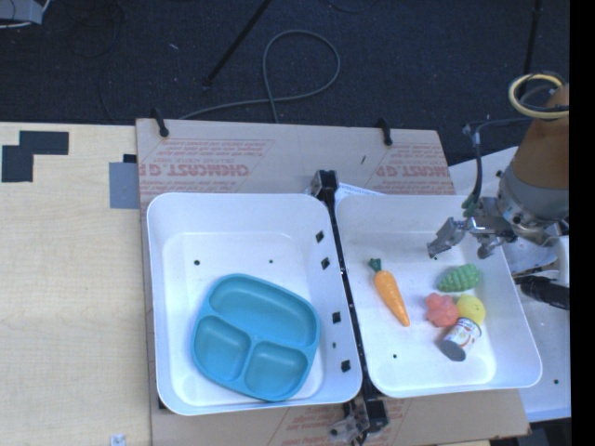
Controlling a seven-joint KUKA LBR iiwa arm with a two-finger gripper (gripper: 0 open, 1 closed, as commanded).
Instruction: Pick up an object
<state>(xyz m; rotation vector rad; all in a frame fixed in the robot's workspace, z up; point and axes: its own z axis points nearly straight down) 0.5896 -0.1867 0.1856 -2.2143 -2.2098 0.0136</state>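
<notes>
Two white bins sit on the desk — the right bin (521, 365) holds a carrot (391, 294), green (460, 277), pink (442, 309), yellow (470, 307) toys and a small bottle (459, 338). Above its upper right corner hangs the tool (453, 238) — whether its fingers are spread, I cannot tell.

bins (186, 214): smooth white plastic | tray (256, 335): matt blue plastic | backing board (279, 161): printed cardboard (brown, dull)

The arm (539, 170) reaches in over the far right edge of the right bin (521, 365), orange band uppermost above a grey wrist. Its gripper (456, 237) hangs just inside that bin's far right corner, pointing toward the bin's middle
</notes>
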